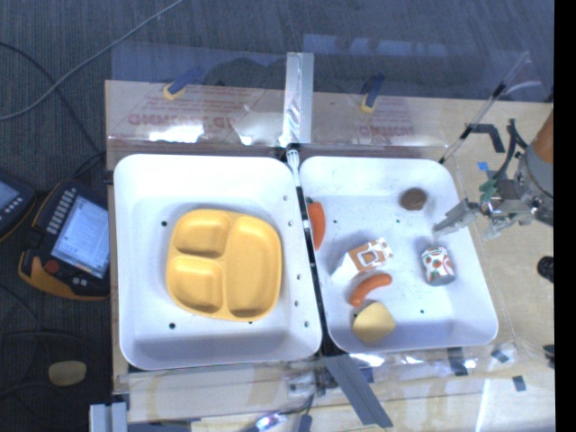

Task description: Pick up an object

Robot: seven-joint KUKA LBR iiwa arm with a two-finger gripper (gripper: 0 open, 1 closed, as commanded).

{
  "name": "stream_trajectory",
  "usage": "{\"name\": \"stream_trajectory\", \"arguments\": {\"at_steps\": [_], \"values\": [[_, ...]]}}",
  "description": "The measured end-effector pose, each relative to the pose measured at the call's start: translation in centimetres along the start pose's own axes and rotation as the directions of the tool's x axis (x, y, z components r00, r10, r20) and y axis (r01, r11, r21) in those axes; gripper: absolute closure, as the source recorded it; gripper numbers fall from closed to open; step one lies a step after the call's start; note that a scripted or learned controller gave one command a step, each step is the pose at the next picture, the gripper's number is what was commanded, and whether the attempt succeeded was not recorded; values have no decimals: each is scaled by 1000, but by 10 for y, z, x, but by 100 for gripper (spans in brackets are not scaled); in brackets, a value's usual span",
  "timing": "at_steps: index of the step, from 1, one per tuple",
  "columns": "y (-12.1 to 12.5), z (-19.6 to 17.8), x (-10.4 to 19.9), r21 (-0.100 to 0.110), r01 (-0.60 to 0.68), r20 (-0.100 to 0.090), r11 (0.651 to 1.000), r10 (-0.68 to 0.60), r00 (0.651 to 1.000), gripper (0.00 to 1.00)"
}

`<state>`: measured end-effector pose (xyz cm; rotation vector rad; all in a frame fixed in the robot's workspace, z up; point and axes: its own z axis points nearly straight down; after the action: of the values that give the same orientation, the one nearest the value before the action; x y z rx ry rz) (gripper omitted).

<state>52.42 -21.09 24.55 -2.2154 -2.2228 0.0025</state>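
White plastic, two shallow bins side by side on the bench. The left bin point(135, 268) carries a yellow divided tray point(225, 264), three compartments, lying flat near the middle.

Over to the right bin point(468, 318), where the small things are. A brown round piece point(413, 199) sits near the far right corner, too small to name. An orange-red carrot-like piece point(316, 223) lies hard against the bin's left wall, partly hidden by the rim between the bins. In the middle, a small white-and-orange box point(369, 256), tilted; just below it a red-orange sausage shape point(370, 286), and just beside that, nearer the front edge, a yellow lump point(373, 322). To the right, a small white item with red and green marks point(437, 265), its printing too blurred to read.

The gripper point(468, 212) comes in at the right rim of the right bin, above the white item and apart from it. Its parts blur into cables and brackets; whether the fingers are spread or closed, cannot tell. The arm itself is cut off at the right, just a sliver of orange.
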Motion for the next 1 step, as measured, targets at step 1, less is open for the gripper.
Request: {"name": "stream_trajectory", "arguments": {"at_steps": [1], "values": [[-3,152,6,-1,177,0,984,-177,984,0]]}}
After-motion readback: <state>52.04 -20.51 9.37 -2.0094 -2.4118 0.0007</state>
